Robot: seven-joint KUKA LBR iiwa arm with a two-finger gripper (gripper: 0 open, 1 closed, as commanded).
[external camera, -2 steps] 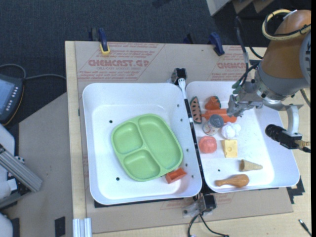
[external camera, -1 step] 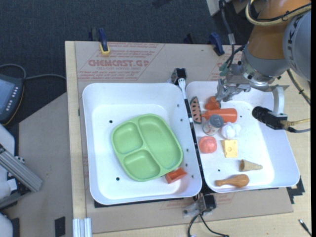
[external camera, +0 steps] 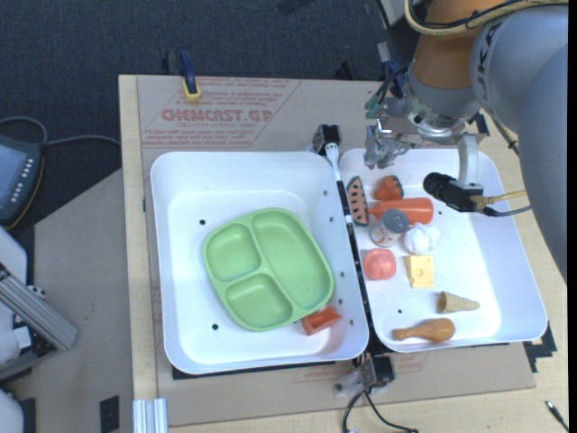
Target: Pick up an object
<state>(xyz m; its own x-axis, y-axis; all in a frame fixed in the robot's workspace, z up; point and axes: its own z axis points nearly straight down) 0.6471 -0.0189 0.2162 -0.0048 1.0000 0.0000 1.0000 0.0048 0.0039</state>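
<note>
Gripper (external camera: 383, 152) at far edge of right bin (external camera: 514, 269), nothing held; jaw state unreadable. Toy food clusters just nearer: strawberry (external camera: 389, 188), carrot (external camera: 407, 210). Pick isolated piece, e.g. cheese (external camera: 420, 271); descend straight, centred.

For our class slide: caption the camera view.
Gripper hovers over toy foods in right bin; green tray in left bin.

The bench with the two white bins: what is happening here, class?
A grey robot arm with an orange band reaches in from the right, its gripper hanging over the back of the right white bin. That bin holds toy food: a watermelon slice, an orange carrot, a yellow cheese wedge and a brown drumstick. Nothing is between its fingers. The left white bin holds a green divided plate and a small orange block.
</note>
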